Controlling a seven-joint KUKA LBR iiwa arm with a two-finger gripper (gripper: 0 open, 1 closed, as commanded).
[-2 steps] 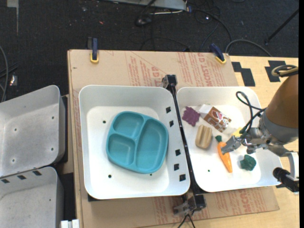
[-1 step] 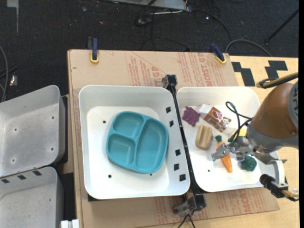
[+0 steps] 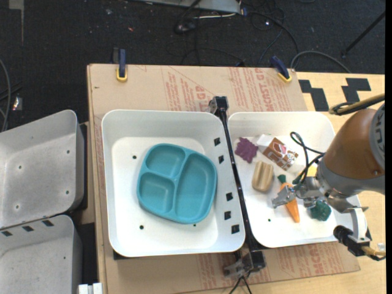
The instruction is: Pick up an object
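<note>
The right bin [image 3: 269,237] holds several small items. A purple piece [image 3: 247,149] lies near its left wall, with a tan loaf-shaped piece [image 3: 263,176] below it. A red and white packet [image 3: 280,153] sits further back. An orange carrot [image 3: 293,211] and a dark green item [image 3: 319,211] lie toward the front. My gripper [image 3: 286,196] is low in this bin, right over the carrot's upper end and beside the green item. Whether it touches the carrot is hidden by the wrist.
The left bin [image 3: 122,127] holds a teal divided plate [image 3: 177,182]. A black divider [image 3: 231,164] runs between the bins. The arm's orange band [image 3: 361,143] hangs over the right bin's right side. A white tray [image 3: 37,158] lies off the bench at left.
</note>
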